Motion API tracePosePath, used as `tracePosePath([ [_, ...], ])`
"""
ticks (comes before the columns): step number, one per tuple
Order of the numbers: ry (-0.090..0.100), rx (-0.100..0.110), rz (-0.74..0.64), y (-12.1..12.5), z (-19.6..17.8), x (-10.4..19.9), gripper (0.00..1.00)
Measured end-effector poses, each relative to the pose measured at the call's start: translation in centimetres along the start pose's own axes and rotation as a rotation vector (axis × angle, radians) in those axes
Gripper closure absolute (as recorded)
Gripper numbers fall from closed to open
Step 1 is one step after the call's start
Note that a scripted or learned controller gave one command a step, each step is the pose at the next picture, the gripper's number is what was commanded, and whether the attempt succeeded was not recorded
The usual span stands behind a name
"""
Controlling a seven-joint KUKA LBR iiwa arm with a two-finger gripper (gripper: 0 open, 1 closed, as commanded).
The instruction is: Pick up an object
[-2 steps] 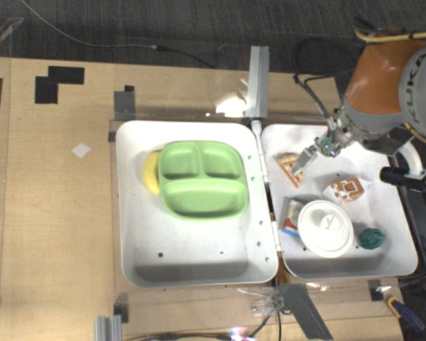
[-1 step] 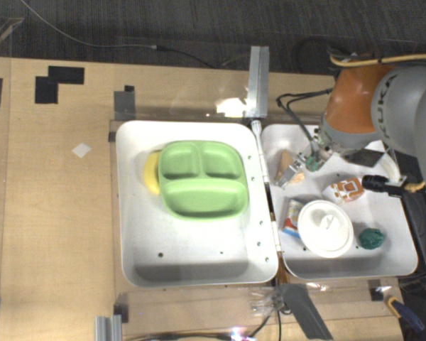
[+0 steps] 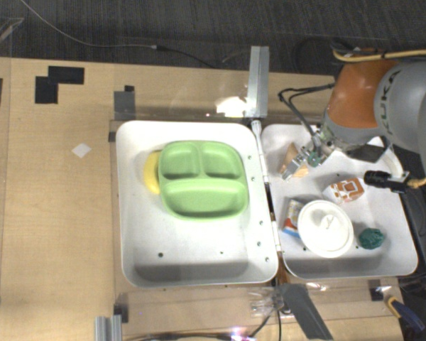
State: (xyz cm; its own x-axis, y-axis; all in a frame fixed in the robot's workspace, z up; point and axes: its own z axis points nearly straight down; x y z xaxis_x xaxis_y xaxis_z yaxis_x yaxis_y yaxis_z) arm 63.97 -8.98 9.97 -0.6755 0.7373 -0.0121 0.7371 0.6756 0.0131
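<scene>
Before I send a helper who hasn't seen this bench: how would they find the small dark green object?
Start at the right bin. Look to its near right corner, just right of the round white lid. The small dark green object sits there, the only green thing in that bin.

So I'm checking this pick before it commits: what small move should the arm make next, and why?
Probably a short descent onto the tan object at the right bin's upper left. The gripper sits right beside it, but nothing shows between its fingers, so no grasp is confirmed.
</scene>
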Motion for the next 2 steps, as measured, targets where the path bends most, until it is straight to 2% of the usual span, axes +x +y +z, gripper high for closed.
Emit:
tracePosePath([
  [1,0.008,0.009,0.074,-4.1,-2.7,1.2,1.00],
  [2,0.006,0.011,0.405,3.6,-8.6,2.0,1.00],
])
